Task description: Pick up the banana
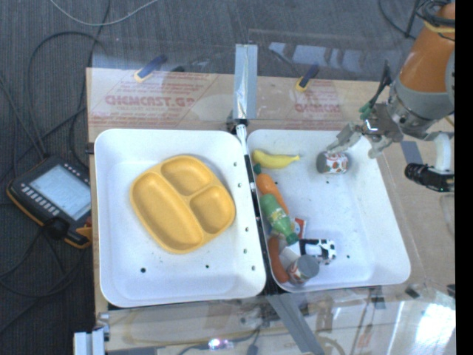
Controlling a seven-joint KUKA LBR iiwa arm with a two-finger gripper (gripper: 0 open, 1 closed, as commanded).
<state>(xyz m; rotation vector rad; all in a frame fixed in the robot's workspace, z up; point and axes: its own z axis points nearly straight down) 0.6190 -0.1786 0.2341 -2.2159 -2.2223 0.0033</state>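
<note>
A robotics laboratory test cell. A grey-and-orange industrial arm (425, 65) enters at the right of the frame above a bench (170, 98) bearing two white bins (118, 272), while a handheld control pendant (52, 194) lies at the left edge. Loose cables (74, 17) trail across the grey carpet (44, 87) in the upper left.

**One fixed camera looked down on the bench**

The single camera sat above the bench and faced down at a slant, far enough back to take in both shallow white plastic bins (111, 198) whole, along with the dark carpet around them. The grey arm with the orange band (429, 58) entered from the right edge.
</note>
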